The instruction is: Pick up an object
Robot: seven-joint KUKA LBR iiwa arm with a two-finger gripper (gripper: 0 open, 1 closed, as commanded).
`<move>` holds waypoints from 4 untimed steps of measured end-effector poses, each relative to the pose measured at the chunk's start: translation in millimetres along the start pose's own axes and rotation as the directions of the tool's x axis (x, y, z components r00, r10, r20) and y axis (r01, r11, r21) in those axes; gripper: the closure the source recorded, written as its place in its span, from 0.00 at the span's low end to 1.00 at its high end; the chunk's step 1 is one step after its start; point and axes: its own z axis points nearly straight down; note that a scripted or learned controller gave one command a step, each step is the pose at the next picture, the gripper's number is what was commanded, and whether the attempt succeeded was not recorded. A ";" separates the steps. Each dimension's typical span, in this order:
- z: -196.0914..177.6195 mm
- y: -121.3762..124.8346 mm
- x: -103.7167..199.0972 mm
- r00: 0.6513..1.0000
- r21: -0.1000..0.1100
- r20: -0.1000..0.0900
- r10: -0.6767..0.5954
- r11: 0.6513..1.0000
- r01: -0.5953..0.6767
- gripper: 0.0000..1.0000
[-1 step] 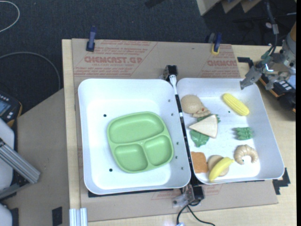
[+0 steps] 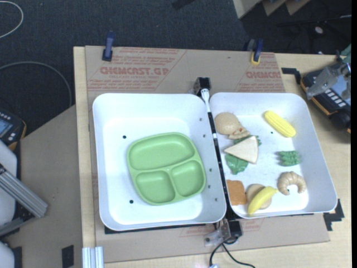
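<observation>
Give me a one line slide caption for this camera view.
Green divided plate in left bin; toy foods fill right bin.

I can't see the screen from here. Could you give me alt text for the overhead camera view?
Two shallow white bins sit side by side on a bench: the left bin holds a green divided tray, the right bin holds toy foods, among them corn, a sandwich wedge, a croissant and a banana. The robot's pincer waits past the right bin's far corner.

From my console I count two white bins (image 2: pixel 106 149), left and right (image 2: pixel 318 149). One green tray (image 2: pixel 165 167) sits in the left. The right holds one corn cob (image 2: pixel 279 123), one banana (image 2: pixel 260 199), one croissant (image 2: pixel 292 182), one sandwich wedge (image 2: pixel 244 149), two leafy greens (image 2: pixel 289 158) (image 2: pixel 235 164), one orange piece (image 2: pixel 236 191), and what may be one bread roll (image 2: pixel 227 123).
</observation>
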 end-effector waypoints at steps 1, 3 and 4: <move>-154.4 -73.3 33.1 1.000 -0.006 0.001 0.000 1.000 0.000 0.00; -53.4 -72.7 0.3 1.000 0.016 -0.002 0.007 1.000 -0.007 1.00; 69.6 -74.8 -32.6 1.000 0.022 -0.005 0.008 1.000 -0.008 1.00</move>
